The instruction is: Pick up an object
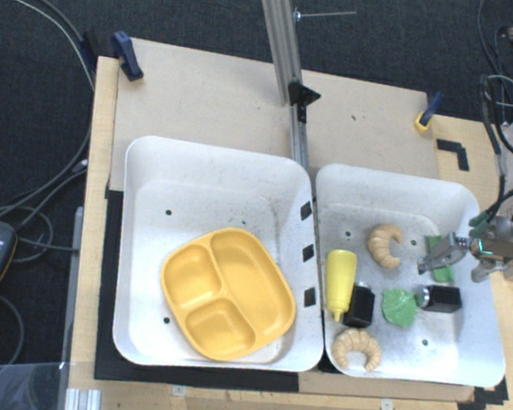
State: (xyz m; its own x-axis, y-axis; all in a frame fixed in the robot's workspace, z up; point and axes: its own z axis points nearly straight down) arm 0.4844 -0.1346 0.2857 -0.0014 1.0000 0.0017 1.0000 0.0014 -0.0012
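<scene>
Fingers [442, 259] of the gripper [462, 259] stand apart over the right bin [461, 366], gripping nothing, metal tips just above a green object [442, 248]. Below lie a black block [440, 298], a crumpled green piece [400, 307] and two curved croissants [386, 243] [358, 348]. The left bin [146, 184] carries a glossy yellow compartment plate [227, 292].

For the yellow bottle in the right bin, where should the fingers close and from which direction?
Probably across the middle of the yellow bottle, coming straight down. It lies flat, long axis running near-to-far, so its narrow width suits the fingers. The bin wall on its left leaves little room.
</scene>
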